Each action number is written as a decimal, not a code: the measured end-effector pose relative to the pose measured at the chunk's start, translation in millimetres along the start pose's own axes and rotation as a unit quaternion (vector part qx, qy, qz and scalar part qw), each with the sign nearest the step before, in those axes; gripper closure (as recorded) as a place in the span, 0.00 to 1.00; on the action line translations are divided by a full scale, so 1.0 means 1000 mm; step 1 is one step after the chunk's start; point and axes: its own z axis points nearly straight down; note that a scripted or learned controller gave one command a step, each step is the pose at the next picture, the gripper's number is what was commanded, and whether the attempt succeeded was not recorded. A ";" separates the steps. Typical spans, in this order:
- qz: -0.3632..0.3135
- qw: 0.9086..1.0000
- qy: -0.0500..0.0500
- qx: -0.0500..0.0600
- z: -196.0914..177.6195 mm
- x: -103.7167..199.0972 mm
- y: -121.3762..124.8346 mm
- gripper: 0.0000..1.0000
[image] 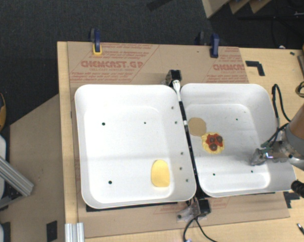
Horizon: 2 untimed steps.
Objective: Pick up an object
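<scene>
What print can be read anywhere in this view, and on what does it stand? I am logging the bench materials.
"CHEMCAST G P": red print on the brown board behind the left bin.
"CHEMCAS…": the same red print on the board behind the right bin, cut off at its end.
Smaller red lines above each are too blurred to read.

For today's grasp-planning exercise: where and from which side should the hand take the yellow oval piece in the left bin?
Probably straight from above, closing across the narrow width of the yellow oval piece. It lies flat on the left bin floor, long axis running near to far.
</scene>
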 end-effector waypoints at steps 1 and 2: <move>-0.005 1.000 -0.003 -0.011 -0.171 0.059 0.005 1.00; -0.003 1.000 0.001 0.001 -0.113 0.111 0.001 1.00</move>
